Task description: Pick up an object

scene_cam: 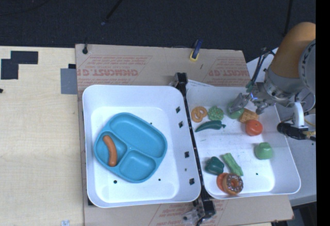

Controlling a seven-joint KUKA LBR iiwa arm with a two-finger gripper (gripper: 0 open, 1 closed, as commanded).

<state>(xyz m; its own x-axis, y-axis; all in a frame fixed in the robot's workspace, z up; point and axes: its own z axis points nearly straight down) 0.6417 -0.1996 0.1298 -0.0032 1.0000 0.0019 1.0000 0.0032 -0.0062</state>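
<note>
Gripper [246, 102]: hanging over the right bin's [289, 178] upper part — whether it is gripping anything is unclear.
Toy food: lying scattered in the right bin — tomato [253, 127] just below the gripper.
Left bin [98, 101]: holding a blue tray [135, 140] with a sausage [110, 149].

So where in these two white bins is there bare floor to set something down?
Left bin: bare strips all around the blue divided plate. Right bin: a bare patch mid-floor between the dark green chilli and the green block. Crowded by the pincer.

arm [296, 60] cut off at right edge
</note>
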